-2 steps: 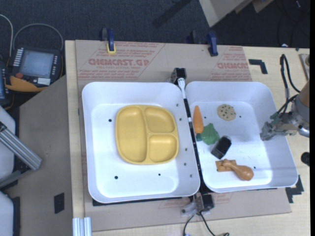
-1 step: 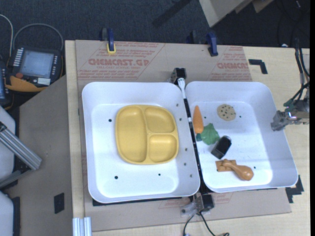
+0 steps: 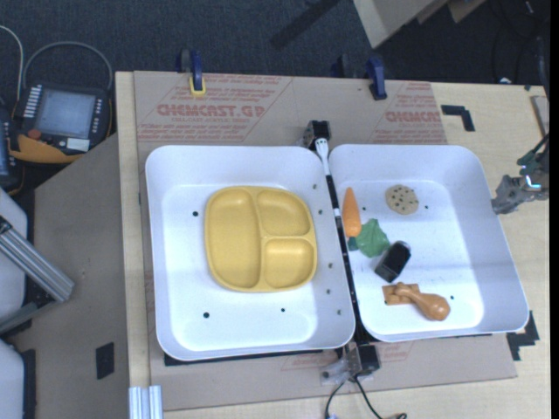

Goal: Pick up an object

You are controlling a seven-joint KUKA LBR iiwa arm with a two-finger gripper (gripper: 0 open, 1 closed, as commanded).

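Observation:
The right white bin (image 3: 463, 243) holds several small objects. An orange carrot (image 3: 350, 211) lies along its left wall, with a green leafy piece (image 3: 373, 237) just below it. A round speckled cookie (image 3: 402, 199) rests near the bin's middle top. A small black block (image 3: 392, 261) sits beside the green piece, and a brown drumstick-shaped toy (image 3: 417, 299) lies near the front wall. My gripper (image 3: 514, 192) hangs at the far right, over the bin's right rim, apart from all the objects.
The left white bin (image 3: 175, 260) bears a yellow divided plate (image 3: 259, 236). Blue clamps (image 3: 196, 72) hold the cardboard base at the back. A pendant with a screen (image 3: 61, 116) lies off the bench to the left.

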